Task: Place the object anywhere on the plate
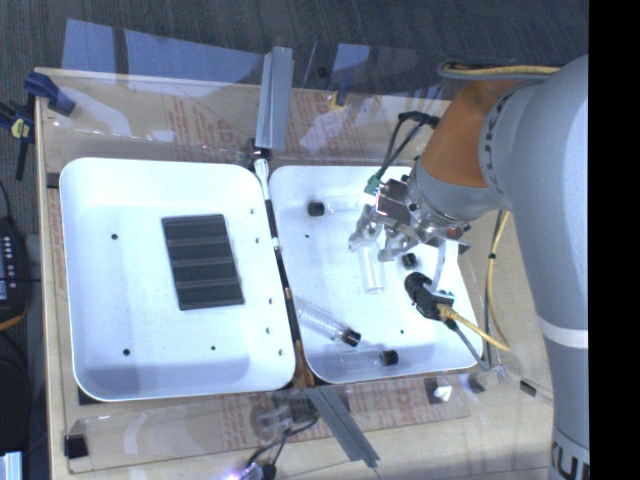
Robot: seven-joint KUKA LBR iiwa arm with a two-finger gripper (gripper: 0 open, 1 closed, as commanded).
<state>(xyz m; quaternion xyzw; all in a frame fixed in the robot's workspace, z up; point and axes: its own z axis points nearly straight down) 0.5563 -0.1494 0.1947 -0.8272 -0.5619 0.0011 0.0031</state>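
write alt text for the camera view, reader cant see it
A grey robot arm's gripper hangs over the right bin, above clear tubes with black caps. The left bin holds a dark ridged plate.

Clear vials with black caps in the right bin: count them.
3 for certain: one vial near the divider, one along the front wall, one below the gripper. The arm may hide more.

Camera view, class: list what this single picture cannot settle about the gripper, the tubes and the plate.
- Gripper: fingers blur into a clear tube; grasp unclear.
- Right bin: far corner hidden by the arm.
- Dark ridged plate: material too small to tell.
- Two capped tubes: contents unreadable.
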